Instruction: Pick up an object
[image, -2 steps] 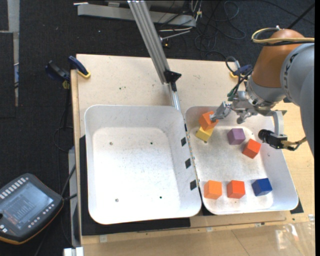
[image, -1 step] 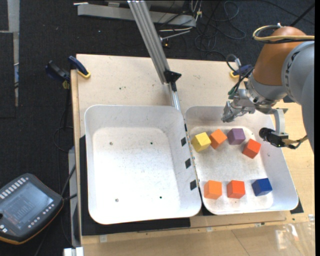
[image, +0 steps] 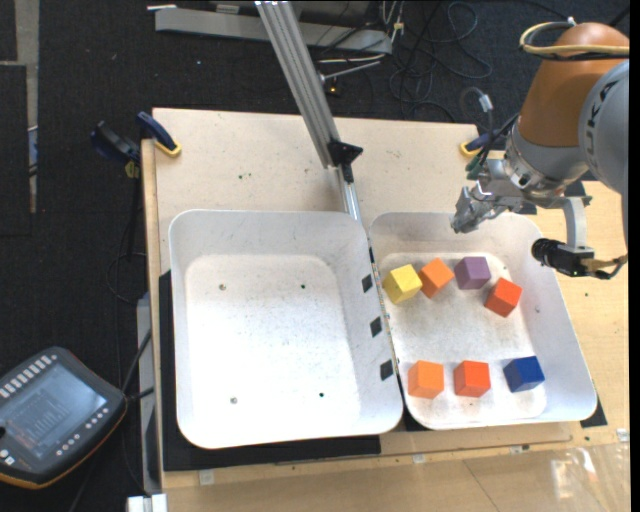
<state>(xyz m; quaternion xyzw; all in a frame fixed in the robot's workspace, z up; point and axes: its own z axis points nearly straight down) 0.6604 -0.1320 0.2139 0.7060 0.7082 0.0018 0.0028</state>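
tool (image: 468, 222) seen above far rim of right bin (image: 560, 330), behind purple cube (image: 472, 271), nothing between fingers; finger spread cannot be told | purple cube seated flat, no long axis, between orange cube (image: 436, 277) and red cube (image: 503, 296)

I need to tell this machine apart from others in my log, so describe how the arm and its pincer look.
The arm is thick and rounded, grey metal with a broad orange band above the wrist. A thin pale loop of cable arches over the orange part. The pincer is a small, dark grey metal piece. A black cylindrical part hangs from a grey bracket beside it.
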